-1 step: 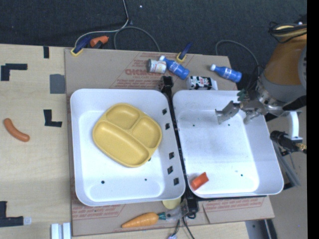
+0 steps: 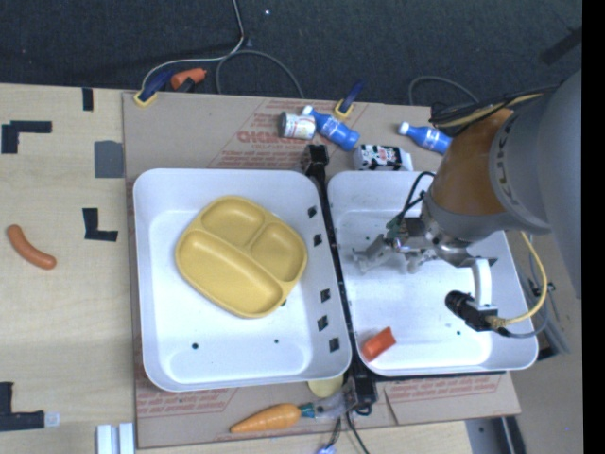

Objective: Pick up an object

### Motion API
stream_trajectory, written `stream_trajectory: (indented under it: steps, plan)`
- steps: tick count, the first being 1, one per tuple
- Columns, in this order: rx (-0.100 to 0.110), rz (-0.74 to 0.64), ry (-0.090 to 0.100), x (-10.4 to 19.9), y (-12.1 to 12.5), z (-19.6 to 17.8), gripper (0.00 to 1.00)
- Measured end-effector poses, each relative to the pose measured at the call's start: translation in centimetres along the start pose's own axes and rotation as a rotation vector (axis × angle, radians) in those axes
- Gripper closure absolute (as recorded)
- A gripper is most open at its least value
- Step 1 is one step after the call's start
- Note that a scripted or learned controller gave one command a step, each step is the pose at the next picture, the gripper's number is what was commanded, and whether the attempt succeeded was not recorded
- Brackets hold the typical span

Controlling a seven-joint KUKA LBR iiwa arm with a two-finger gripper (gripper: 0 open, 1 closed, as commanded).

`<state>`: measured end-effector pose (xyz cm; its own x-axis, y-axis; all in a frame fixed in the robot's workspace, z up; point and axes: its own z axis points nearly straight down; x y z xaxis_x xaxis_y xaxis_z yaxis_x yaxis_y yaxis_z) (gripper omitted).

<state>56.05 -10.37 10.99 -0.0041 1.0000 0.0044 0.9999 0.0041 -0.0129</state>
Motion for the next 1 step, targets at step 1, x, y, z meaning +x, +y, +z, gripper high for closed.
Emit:
stream_trajectory:
  steps: [1]
  plan:
    - [-0.013,0.001,-0.005,1.03,5.62,2.54,0.0]
